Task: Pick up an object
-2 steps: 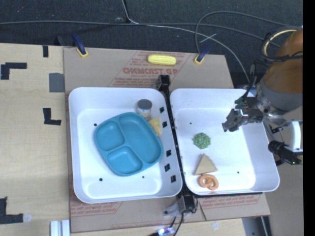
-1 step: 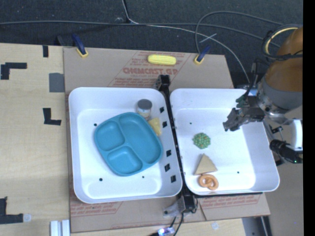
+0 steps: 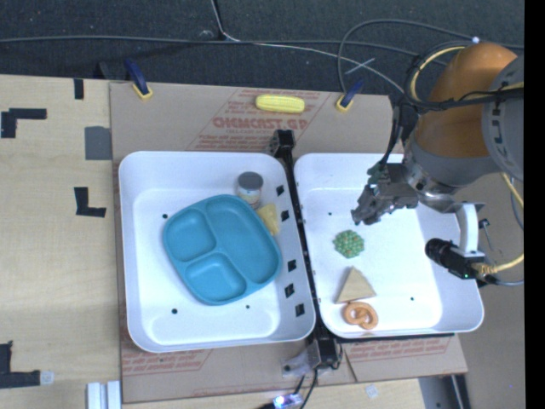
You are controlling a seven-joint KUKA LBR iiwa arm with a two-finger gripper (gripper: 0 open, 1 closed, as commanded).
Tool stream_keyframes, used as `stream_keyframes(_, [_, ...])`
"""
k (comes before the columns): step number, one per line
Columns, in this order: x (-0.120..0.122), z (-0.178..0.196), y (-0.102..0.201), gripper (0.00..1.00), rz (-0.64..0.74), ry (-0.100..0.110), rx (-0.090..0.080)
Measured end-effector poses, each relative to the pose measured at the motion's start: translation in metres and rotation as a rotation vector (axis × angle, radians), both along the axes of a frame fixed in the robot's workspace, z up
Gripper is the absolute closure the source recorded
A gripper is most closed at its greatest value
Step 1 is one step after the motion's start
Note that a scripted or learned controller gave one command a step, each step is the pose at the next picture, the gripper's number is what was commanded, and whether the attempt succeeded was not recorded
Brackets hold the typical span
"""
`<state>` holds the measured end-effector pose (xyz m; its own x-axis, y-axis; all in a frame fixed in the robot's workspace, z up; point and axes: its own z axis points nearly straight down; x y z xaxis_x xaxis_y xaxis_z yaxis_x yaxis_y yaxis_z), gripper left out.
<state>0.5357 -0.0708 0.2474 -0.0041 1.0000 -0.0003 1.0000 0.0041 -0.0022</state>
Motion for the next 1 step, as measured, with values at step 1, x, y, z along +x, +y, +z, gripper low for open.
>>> stream_keyframes(1, [0.0152,-0.0139,0.043,1.0,0.0,0.0,0.0])
